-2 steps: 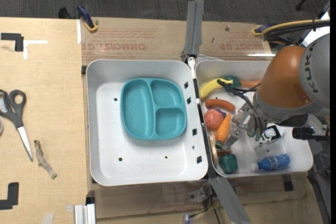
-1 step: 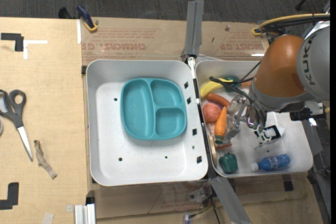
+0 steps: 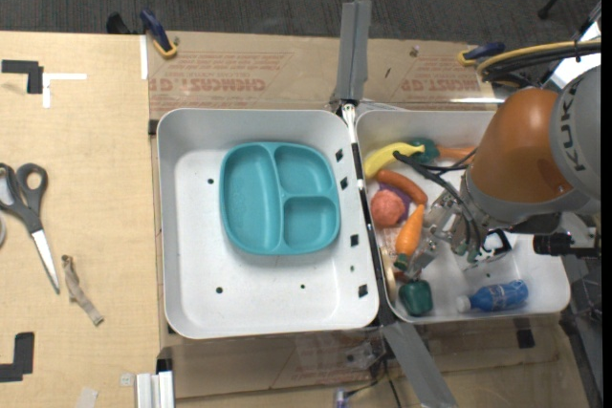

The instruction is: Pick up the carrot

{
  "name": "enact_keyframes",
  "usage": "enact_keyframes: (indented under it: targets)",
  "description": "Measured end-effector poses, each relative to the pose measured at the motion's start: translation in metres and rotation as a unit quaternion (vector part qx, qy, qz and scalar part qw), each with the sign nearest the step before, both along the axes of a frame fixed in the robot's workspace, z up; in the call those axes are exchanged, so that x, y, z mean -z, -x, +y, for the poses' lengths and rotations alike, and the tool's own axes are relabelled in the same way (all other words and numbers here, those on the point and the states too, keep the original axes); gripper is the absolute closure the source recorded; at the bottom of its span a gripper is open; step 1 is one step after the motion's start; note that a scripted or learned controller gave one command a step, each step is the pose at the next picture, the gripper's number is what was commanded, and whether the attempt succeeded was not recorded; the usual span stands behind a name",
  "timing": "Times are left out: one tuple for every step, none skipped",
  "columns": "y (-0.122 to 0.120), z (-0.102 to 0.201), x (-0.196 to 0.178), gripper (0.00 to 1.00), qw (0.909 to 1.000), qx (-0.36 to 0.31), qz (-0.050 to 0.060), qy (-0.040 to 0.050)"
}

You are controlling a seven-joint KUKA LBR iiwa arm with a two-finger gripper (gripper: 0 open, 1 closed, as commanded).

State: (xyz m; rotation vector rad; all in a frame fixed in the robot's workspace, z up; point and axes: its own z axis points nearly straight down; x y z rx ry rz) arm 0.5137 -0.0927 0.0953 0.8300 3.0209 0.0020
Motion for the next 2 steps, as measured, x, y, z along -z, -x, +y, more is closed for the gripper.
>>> enact_keyframes:
  targets:
    - [-0.041, -0.005, -0.001, 0.00, 0.9796, -0.201, 0.000, 0.0017]
    - [-0.027, 0.000, 0.000, 0.00, 0.9824, -0.187, 0.000, 0.0016]
